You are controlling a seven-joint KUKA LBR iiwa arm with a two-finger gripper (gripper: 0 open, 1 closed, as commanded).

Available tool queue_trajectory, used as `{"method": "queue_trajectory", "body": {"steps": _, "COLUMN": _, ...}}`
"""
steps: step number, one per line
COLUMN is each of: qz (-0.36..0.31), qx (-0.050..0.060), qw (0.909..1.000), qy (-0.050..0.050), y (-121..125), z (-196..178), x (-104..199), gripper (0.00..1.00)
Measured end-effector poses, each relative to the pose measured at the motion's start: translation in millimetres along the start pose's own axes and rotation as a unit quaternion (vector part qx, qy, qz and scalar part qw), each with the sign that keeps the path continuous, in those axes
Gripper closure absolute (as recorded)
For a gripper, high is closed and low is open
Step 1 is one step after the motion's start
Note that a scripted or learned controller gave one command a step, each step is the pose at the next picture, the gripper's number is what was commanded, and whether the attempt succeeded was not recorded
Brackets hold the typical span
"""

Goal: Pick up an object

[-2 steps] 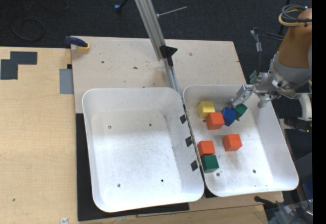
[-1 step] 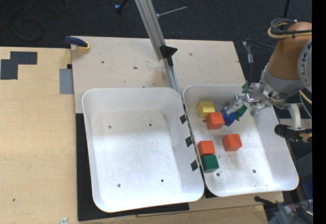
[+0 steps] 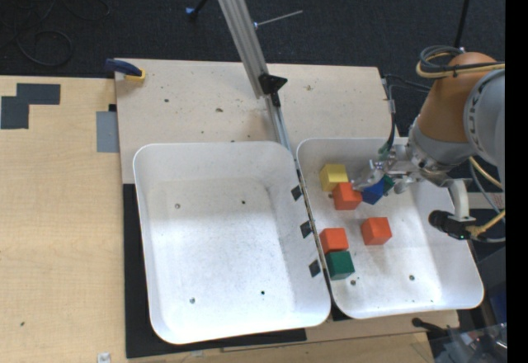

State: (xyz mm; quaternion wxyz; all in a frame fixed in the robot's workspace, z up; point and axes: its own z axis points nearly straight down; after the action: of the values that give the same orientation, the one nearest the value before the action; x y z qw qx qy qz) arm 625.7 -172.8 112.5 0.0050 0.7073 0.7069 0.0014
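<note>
- My gripper low in right bin, by blue block
- Blue block touches red block
- Jaw state: cannot tell
- Nothing lifted yet, I judge; grasp and lift remain

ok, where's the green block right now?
In the camera view, the green block sits in the right bin, near its left wall, directly below and touching an orange block.

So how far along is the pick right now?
Done: the gripper has reached into the right bin, low beside the blue block. In hand: closing in on that block; a grasp cannot be confirmed. Left: lifting it; the yellow block and other blocks sit on the bin floor.
</note>
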Motion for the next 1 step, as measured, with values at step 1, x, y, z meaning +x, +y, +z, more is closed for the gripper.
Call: {"method": "queue_trajectory", "body": {"steps": 1, "qz": 0.001, "qx": -0.001, "qw": 1.0000, "qy": -0.001, "y": 0.3, "z": -11.4, "x": -1.6, "gripper": 1.00}}
